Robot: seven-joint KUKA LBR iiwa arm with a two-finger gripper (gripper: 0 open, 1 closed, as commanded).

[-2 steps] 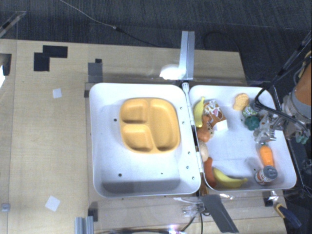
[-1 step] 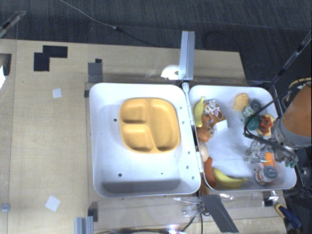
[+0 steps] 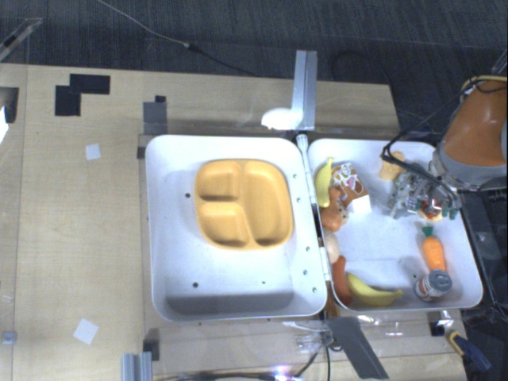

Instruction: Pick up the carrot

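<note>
Arm: the grey arm with its orange band [image 3: 475, 133] reaches in at the right, over the far right corner of the right bin.
Hand: the metal two-finger hand [image 3: 413, 199] hangs above the far right part of the right shallow white bin [image 3: 373, 256]; whether its fingers are apart or together I cannot tell, and nothing is seen between them.
Carrot: the small orange carrot with a green top [image 3: 432, 252] lies on the floor of the right bin near its right wall, just beside and below the hand, apart from it.
Right bin, other things: a small can with a grey lid [image 3: 432, 284] just below the carrot; a yellow banana [image 3: 371, 291] along the near wall; a second yellow-green banana [image 3: 322, 182] against the left wall, beside a brown and white patterned packet [image 3: 346, 186].
Left bin: the left shallow white bin [image 3: 171, 213] carries a yellow plastic tray with three compartments [image 3: 242, 202].
Surface: the pale wooden surface [image 3: 71, 236] bears both bins side by side.
</note>
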